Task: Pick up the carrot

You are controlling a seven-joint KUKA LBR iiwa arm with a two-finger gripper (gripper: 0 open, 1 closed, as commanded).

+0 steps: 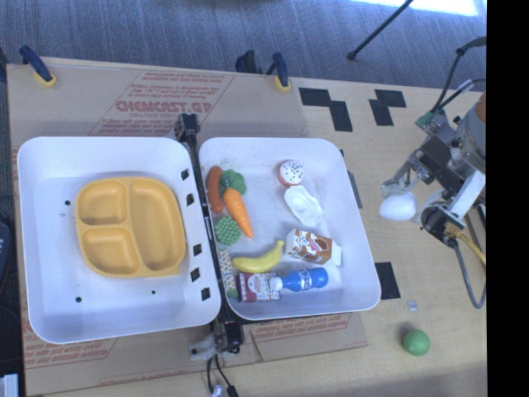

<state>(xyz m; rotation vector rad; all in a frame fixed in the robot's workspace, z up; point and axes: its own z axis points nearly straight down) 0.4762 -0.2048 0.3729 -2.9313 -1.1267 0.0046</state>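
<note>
The carrot [237, 208] lies in the right bin [351, 222], well apart from the gripper [400, 198], which hangs off to the right over the bare bench [430, 288].

Largest first: the 2 bins sit side by side and touching. The left bin [33, 222] bears a yellow tray [131, 226] with 3 compartments. The right bin is the crowded one.

Down its middle and front lie a bottle [281, 284], a carton [309, 246], a banana [259, 259] and a white lump [303, 204]. The carrot rests near the bin's left wall, pointing down the view, its thick end touching a green leafy piece [233, 180] and a red sausage-like piece [215, 188] just beside it.

The gripper appears to hold a white egg-like thing [397, 208] between its fingers, though the view is blurred there. If so, it must let that go before reaching left.

A green ball [416, 341] sits alone on the bench.
</note>
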